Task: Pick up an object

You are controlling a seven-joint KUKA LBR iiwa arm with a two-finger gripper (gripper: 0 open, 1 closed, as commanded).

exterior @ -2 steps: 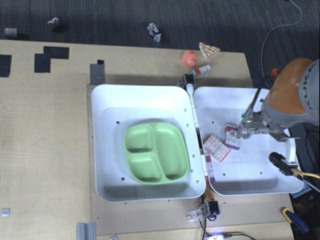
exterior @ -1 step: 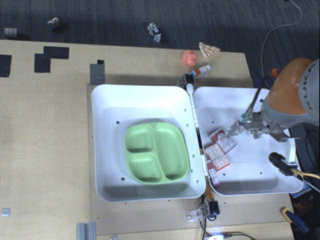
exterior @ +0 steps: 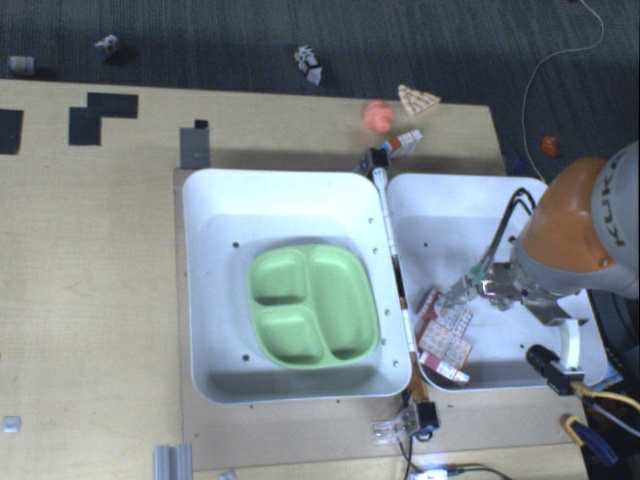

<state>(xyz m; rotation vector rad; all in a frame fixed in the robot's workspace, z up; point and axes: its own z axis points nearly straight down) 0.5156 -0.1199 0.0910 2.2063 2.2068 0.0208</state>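
A flat packet (exterior: 445, 335) with a red and white pattern lies at the front left of the right bin (exterior: 450, 218), tilted against the bin's left wall. My gripper (exterior: 478, 288) hangs low over the right bin, just right of and slightly behind the packet, under the orange-banded wrist (exterior: 565, 230). Whether it touches the packet is unclear. A green divided plate (exterior: 312, 303) lies flat in the middle of the left bin (exterior: 215, 268).
On the bench behind the bins are a pink ball (exterior: 378, 116), a pale triangular piece (exterior: 418, 98) and a small tube (exterior: 404, 143). The divider between the bins (exterior: 392, 268) runs close to the packet's left side. Cables lie at the front right.
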